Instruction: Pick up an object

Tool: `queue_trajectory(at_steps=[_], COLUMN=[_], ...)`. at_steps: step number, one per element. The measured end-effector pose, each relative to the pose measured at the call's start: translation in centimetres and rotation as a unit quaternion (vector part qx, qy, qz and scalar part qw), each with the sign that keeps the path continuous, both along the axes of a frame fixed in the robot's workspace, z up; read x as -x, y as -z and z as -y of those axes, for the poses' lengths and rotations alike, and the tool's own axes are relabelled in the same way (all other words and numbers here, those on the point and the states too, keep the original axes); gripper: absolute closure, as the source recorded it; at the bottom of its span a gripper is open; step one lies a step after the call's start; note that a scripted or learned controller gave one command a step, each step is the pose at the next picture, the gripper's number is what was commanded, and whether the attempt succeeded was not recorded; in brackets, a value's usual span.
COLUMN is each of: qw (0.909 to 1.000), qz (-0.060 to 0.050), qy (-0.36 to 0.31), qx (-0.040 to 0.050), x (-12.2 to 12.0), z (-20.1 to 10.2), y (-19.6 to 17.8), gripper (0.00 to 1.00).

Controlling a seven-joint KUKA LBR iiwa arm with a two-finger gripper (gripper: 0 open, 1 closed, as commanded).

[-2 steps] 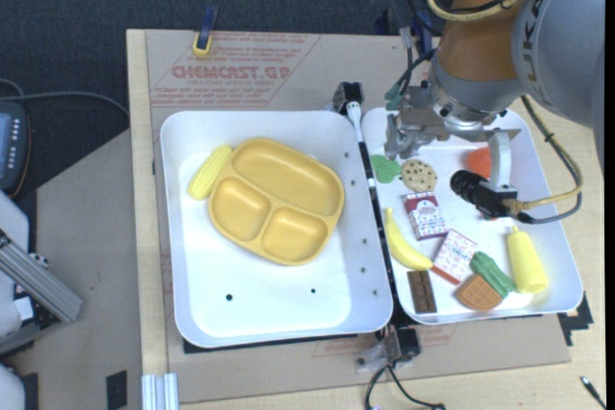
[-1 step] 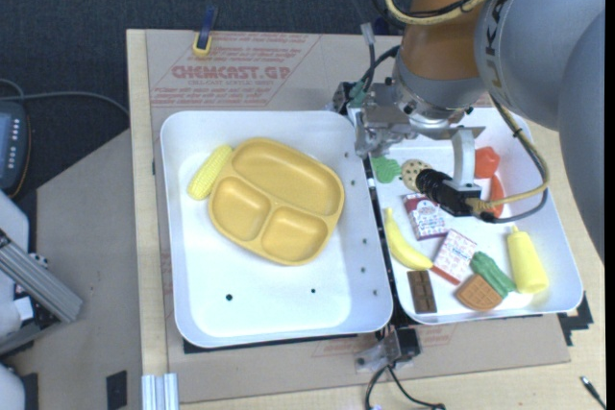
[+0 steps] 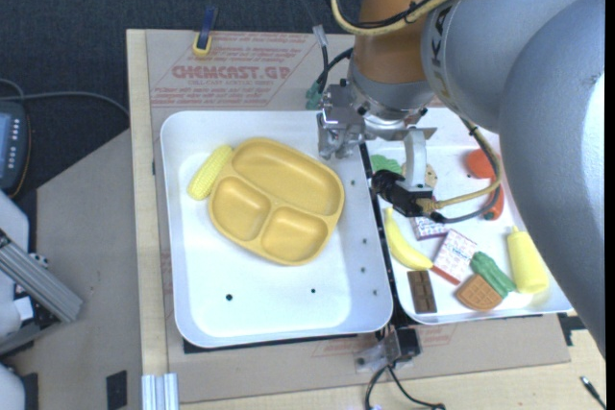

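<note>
Yellow plastic dominates the left bin (image 3: 183, 235): a sectioned yellow tray (image 3: 274, 202) lies near its middle, with a toy corn cob (image 3: 209, 172) touching the tray's upper-left edge. Taking the divider between the two bins as the landmark, the gripper (image 3: 370, 144) hangs almost directly over its upper end, the grey arm (image 3: 538, 62) reaching in behind it. How far the tool is open, and whether it has anything in hold, I cannot tell, since the wrist hides its tip from above. Just right of the divider, in the right bin (image 3: 480, 307), a banana (image 3: 405, 243) lies close below the gripper, its long axis running roughly along the divider and curving away at the lower end. Further from the divider sit a small printed card (image 3: 454, 252), a brown block (image 3: 420, 291), a green pickle-like piece (image 3: 492, 272), a waffle-textured piece (image 3: 477, 293) and a second yellow cob (image 3: 526, 261). Judging by position, the banana is the nearest candidate; a grasp would likely close across its width.
</note>
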State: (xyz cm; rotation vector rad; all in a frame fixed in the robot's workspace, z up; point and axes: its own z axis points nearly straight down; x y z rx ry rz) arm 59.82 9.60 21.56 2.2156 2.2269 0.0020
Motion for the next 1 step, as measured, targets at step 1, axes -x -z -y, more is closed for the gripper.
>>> queue_trajectory(at_steps=[1], qw=[1.0000], qz=[0.001], qy=[0.003], qx=[0.0004], x=[0.13], z=[1.70], y=[-1.18], gripper=[1.00])
